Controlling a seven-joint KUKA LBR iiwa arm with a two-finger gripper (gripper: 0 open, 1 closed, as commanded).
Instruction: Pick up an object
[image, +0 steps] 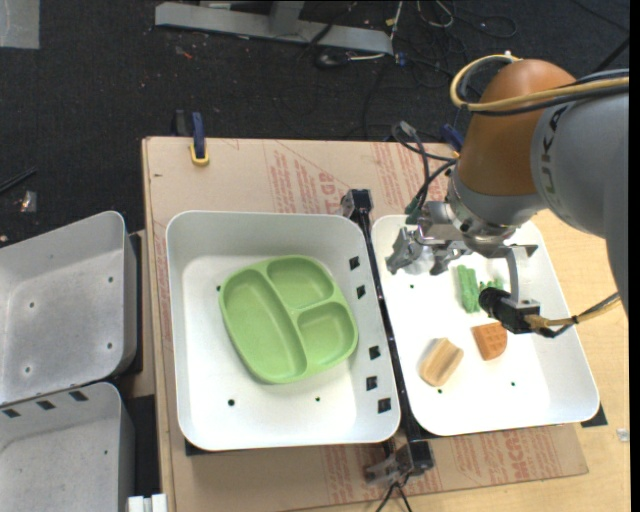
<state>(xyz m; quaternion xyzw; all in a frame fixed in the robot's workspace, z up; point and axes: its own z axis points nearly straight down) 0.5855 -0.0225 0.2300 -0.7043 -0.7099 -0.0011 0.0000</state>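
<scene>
**Arm over the right bin, three small items beside it**

Nearest to us in the right bin (560, 400) we see a tan bread-like piece (440, 361) lying on the white floor, and just to its right an orange wedge (490, 341). The two sit close together but apart. Behind the wedge lies a green stick-shaped piece (467, 288), tilted slightly, running away from us. A black part of the arm's tooling, with a cable trailing to the right, sits between the green piece and the orange wedge and covers the green piece's near end.

The gripper (415, 250) hangs over the far left part of the same bin, near the wall that divides the two bins. We cannot tell from this angle whether it is open or closed, and we see nothing held in it. The green piece is just to its right; the bread piece and the wedge lie nearer to us, well clear of it.

In the left bin (190, 300) a green divided plate (288, 318) with three compartments rests flat, slightly turned.

Both bins stand on a board-covered worktop (280, 170). Above the right bin, the grey arm (590, 150) with its orange band reaches in from the right.
</scene>
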